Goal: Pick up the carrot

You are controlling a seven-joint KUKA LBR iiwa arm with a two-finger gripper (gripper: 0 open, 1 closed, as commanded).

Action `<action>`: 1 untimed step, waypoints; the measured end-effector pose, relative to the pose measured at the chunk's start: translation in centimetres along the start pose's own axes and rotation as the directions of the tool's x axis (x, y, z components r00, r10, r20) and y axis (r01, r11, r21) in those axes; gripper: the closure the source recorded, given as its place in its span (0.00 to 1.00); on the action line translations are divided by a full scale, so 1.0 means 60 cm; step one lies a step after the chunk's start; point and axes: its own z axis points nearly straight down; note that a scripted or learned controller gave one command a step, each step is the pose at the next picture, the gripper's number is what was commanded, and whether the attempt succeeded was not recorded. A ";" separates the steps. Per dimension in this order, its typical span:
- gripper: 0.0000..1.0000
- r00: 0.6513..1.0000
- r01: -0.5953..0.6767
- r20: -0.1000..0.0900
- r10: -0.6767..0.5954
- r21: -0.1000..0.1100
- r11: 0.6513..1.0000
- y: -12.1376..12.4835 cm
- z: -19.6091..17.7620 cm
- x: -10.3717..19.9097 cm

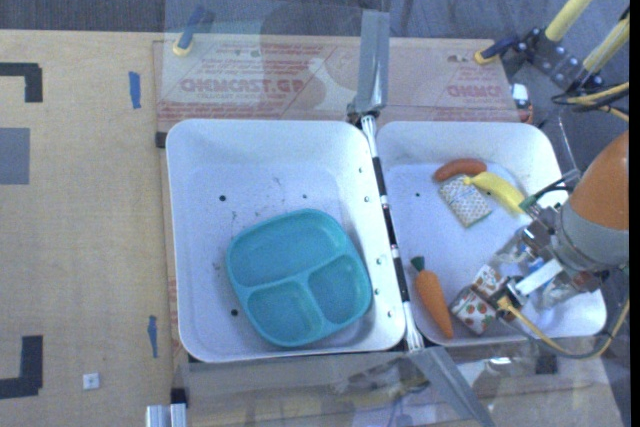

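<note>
An orange carrot point(432, 303) with a small green top lies near the front left of the right bin point(400, 155), its tip pointing toward the bin's front wall. My gripper point(527, 277) hangs over the right side of that bin, to the right of the carrot and apart from it. A patterned packet point(478, 303) lies between the carrot and the gripper, close under it.
A hot dog point(459, 169), a yellow banana point(499, 190) and a speckled sponge-like pad point(466, 202) lie at the back of the right bin. The left bin point(200, 165) holds a teal divided plate point(262, 245). A yellow cable point(540, 331) loops by the front right corner.
</note>
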 end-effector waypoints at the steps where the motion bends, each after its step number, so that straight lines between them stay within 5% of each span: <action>1: 1.00 1.000 -0.003 0.001 0.003 -0.005 1.000 0.003 -0.018 -0.002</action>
